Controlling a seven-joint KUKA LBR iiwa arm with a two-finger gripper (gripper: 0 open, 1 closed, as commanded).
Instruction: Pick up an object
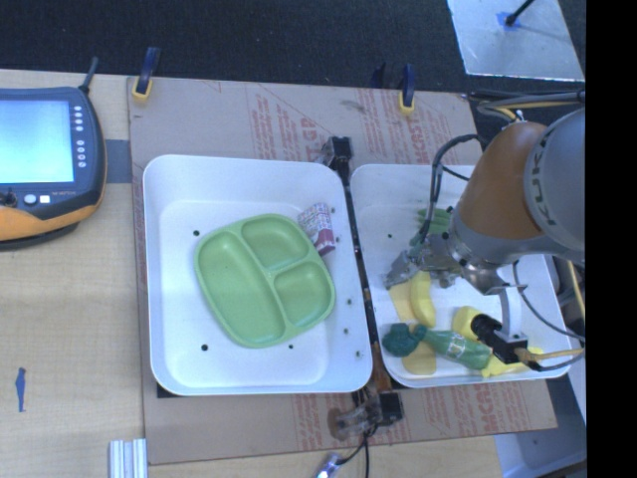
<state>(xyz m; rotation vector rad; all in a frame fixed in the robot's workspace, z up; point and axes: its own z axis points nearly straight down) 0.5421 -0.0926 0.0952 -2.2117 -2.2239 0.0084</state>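
On a cardboard-covered bench [249,118], two shallow white plastic bins sit side by side, their rounded rims nearly touching. Left bin [179,366]: a smooth, pale-green divided plate [264,279], rounded and tilted, with three compartments; just beside its upper right edge lies a small cylindrical packet [318,227] with a red-and-white printed wrap. Right bin [370,207]: the arm [518,187], grey with a glossy orange band, reaches in from the right, its gripper [423,259] low over the bin's middle; whether the metal fingers are apart or together cannot be told, and nothing is seen between them. Directly beneath and just beside the gripper lies a curved yellow banana [420,299]. Near the bin's front rim lie a dark green, knob-ended toy [403,341], a green bottle [460,349] lying on its side, and further yellow pieces [466,321]. A small green item [435,217] is partly hidden behind the wrist. Left of the bins rests a grey-and-orange pendant [45,162] with a lit screen.
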